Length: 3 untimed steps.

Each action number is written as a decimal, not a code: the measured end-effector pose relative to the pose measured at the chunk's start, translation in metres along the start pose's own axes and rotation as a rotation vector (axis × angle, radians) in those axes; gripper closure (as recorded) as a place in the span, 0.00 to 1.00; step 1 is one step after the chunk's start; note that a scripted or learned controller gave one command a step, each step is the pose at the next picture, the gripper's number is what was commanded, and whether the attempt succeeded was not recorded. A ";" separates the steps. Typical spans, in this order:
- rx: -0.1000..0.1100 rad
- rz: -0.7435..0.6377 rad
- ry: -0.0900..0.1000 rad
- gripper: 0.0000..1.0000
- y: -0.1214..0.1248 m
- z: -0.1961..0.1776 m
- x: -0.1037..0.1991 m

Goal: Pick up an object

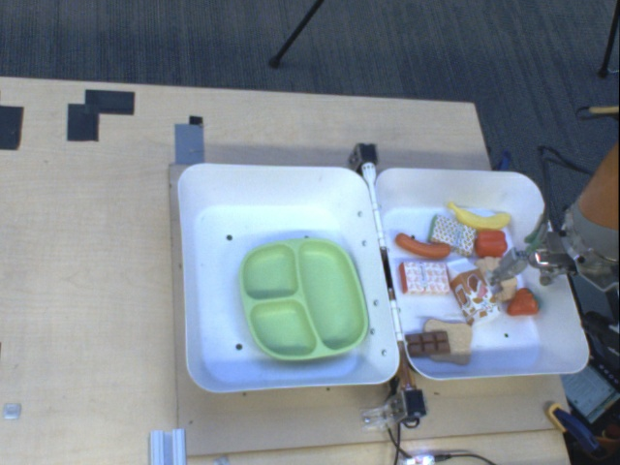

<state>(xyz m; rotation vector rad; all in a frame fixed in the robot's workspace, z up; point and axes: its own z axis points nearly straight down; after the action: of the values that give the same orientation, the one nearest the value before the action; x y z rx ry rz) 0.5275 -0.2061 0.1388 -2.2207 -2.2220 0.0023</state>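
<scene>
While I watch from far away, I see the grey arm reaching into the right white bin (pixel 557 352) from the right side. Its end effector (pixel 511 264) hangs low over the pile of toy food. I cannot tell how wide it is open, and I cannot see anything held in it. Just under its tip lies the brown and white patterned packet (pixel 475 296), so I think that is the thing it is going for. A small red round toy (pixel 523 303) sits just beside it, and a yellow toy banana (pixel 478 217) lies near the back wall. A green plastic tray with three parts (pixel 303 298) rests in the left white bin (pixel 208 260). I judge we are at the reaching step. Next it needs to go down, close on one toy, and lift.
</scene>
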 end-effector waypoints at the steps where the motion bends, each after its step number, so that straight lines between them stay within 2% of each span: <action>1: -0.022 0.001 -0.006 0.00 -0.016 0.027 0.028; 2: -0.028 -0.001 -0.003 0.00 -0.018 0.029 0.046; 3: -0.035 -0.005 0.002 1.00 -0.014 0.015 0.049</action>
<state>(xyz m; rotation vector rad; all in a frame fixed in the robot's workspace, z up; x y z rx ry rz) 0.5135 -0.1572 0.1237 -2.2309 -2.2437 -0.0393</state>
